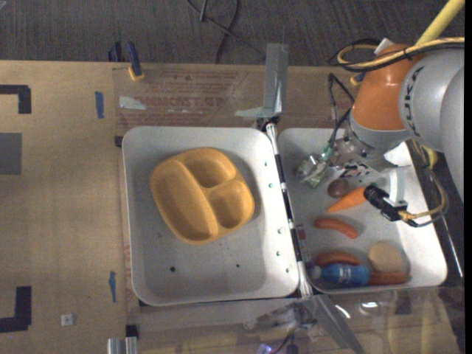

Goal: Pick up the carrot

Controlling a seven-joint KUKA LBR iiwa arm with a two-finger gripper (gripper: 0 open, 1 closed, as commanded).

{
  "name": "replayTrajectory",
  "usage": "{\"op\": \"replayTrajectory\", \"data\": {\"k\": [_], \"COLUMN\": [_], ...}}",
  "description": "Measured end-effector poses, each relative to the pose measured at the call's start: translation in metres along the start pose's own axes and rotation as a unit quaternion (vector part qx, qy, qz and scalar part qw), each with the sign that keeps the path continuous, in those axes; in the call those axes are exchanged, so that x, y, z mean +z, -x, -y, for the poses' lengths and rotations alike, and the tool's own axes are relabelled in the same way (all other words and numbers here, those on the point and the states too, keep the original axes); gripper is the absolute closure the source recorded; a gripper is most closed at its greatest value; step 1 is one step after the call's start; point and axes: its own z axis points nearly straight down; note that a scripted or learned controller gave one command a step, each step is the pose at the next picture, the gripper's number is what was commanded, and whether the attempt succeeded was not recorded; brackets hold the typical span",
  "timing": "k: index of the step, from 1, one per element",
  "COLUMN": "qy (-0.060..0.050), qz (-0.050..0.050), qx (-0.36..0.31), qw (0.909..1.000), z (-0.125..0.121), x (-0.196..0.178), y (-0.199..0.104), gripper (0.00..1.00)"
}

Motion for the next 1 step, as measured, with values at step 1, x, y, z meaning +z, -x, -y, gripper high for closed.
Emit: {"op": "replayTrajectory", "data": {"k": [1], "qy": [0.000], "qz": [0.001], "qx": [-0.079], "qw": [0.9968], "z": [0.0592], "x": [0.0098], "y": [0.0081], "gripper": [0.00]}}
